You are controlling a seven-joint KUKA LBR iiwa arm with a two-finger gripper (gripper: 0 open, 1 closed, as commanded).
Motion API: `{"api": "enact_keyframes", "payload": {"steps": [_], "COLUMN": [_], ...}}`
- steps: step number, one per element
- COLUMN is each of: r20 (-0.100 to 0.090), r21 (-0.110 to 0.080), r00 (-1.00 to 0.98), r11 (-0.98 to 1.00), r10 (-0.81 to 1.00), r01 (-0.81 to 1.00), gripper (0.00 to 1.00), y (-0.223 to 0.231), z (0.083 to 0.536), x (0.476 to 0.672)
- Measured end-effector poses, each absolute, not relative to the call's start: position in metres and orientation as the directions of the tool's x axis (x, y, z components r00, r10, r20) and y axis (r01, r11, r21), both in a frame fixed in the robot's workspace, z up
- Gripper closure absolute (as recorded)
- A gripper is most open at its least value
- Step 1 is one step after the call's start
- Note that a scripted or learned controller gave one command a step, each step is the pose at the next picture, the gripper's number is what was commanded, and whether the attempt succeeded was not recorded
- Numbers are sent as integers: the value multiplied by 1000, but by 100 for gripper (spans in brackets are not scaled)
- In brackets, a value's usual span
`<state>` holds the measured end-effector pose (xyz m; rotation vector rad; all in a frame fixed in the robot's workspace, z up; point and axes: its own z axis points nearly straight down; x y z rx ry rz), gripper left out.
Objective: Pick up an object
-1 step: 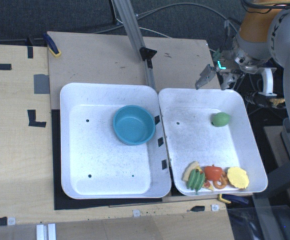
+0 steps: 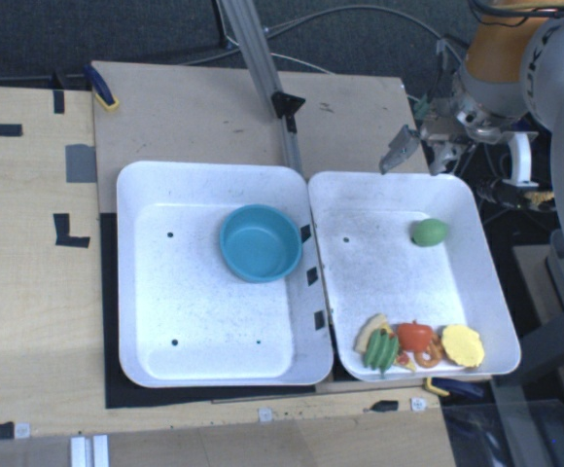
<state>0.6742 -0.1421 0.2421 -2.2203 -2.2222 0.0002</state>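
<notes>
I hold the gripper point(image 2: 418, 154) with its jaws spread wide and empty above the right bin point(image 2: 457, 290)'s far rim. The green ball point(image 2: 429, 232) lies alone just inside that rim, so I judge it the easiest pick.

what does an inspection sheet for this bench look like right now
surface: bench bears left bin and right bin, side by side
job's things: blue bowl in left bin; green ball alone in right bin; green toy, red toy, yellow toy bunched at its near edge
clutter: nothing seen
grippers: gripper open above right bin's far rim, holding nothing
cables: cables trail behind bench
surroundings: grey pole; black tape marks
</notes>
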Motion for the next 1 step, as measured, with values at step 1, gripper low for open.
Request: {"api": "enact_keyframes", "payload": {"steps": [1], "r20": [1], "r21": [-5], "r00": [-1], "r11": [1], "r10": [1000], "r01": [1000], "gripper": [0], "y": [-137], "z": [192], "x": [665]}}
